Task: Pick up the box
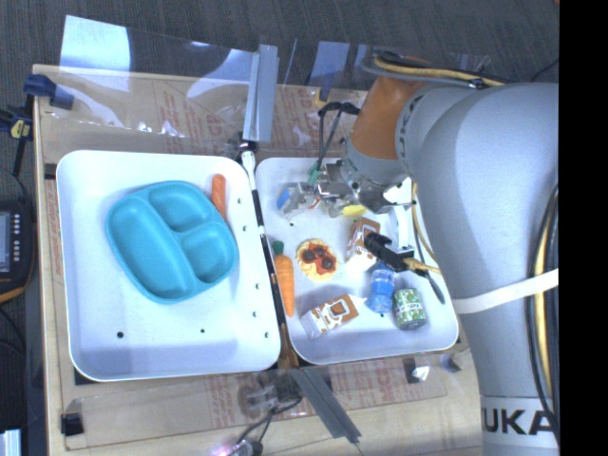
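Currently the gripper (318, 190) is lowered into the right bin's (432, 340) far end. Its opening cannot be told. The box (333, 313) is left apart, near the front.

Two white bins (161, 350) look like smooth, slightly glossy plastic. In the left one, a turquoise divided plate (173, 238) has a matt plastic sheen. The desk (142, 112) appears to be pale wood or board under a clear, reflective sheet. The arm (484, 207) has a smooth grey satin shell. The small box (333, 313) looks like printed cardboard. A green can (409, 308) has a printed label.
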You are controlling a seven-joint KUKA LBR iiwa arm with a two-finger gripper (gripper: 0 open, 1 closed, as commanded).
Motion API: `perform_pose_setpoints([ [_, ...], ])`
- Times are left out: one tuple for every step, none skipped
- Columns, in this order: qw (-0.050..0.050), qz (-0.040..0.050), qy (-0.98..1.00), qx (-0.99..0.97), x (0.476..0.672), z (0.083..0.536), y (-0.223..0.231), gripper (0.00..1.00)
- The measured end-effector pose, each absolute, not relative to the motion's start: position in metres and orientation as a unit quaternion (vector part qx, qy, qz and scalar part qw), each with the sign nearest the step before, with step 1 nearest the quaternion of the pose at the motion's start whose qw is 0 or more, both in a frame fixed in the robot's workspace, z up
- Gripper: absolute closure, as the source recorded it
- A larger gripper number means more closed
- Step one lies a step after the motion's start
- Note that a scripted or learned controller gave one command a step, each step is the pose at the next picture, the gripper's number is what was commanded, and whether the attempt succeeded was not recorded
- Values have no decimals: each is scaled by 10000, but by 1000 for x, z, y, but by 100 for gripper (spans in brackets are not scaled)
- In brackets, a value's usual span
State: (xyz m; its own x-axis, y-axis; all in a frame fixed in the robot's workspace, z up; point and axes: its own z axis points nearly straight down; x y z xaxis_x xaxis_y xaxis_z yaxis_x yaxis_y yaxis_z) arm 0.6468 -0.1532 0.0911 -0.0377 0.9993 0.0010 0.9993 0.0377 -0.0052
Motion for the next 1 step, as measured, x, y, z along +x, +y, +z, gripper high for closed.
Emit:
perform_pose_setpoints([
  [8, 5, -7404, -6721, 657, 92, -122, 0],
])
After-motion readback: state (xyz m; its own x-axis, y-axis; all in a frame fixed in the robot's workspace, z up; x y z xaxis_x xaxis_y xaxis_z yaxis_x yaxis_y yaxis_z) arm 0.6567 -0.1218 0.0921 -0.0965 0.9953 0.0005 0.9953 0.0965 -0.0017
